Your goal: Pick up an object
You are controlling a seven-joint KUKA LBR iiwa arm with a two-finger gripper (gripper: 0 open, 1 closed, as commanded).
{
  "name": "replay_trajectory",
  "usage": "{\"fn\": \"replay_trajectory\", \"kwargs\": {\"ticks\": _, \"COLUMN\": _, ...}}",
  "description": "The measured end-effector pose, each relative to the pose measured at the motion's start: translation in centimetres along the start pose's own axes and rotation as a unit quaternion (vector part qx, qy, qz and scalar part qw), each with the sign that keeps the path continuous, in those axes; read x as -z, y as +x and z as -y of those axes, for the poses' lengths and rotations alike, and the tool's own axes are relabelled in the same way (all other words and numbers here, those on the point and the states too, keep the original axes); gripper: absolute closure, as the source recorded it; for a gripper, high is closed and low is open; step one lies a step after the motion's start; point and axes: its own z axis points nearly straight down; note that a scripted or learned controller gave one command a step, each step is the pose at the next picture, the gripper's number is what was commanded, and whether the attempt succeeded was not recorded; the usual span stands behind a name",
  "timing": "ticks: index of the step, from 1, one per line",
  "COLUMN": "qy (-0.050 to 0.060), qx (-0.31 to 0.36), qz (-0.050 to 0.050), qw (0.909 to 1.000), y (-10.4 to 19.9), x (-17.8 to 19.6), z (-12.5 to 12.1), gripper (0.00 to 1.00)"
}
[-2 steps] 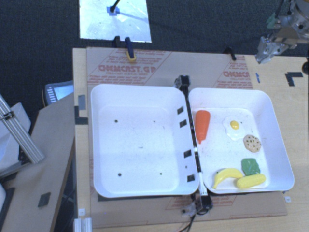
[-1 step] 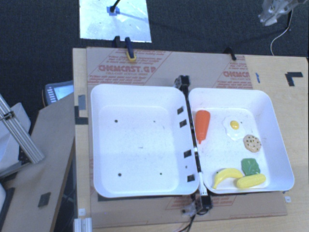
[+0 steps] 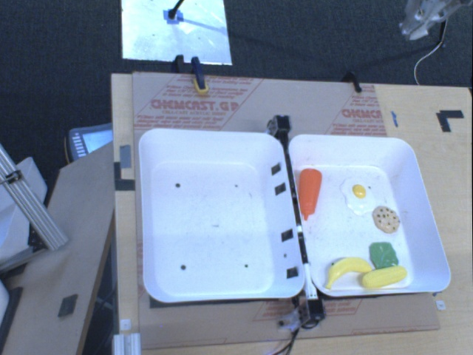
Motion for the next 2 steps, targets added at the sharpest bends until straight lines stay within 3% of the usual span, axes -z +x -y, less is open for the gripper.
{"fn": "replay_trajectory", "kwargs": {"ticks": 2, "qy": 0.003, "qx": 0.001, "qz": -0.003, "qw": 1.0000, "y": 14.7, "x": 0.1, "z": 10.7, "gripper": 1.00}}
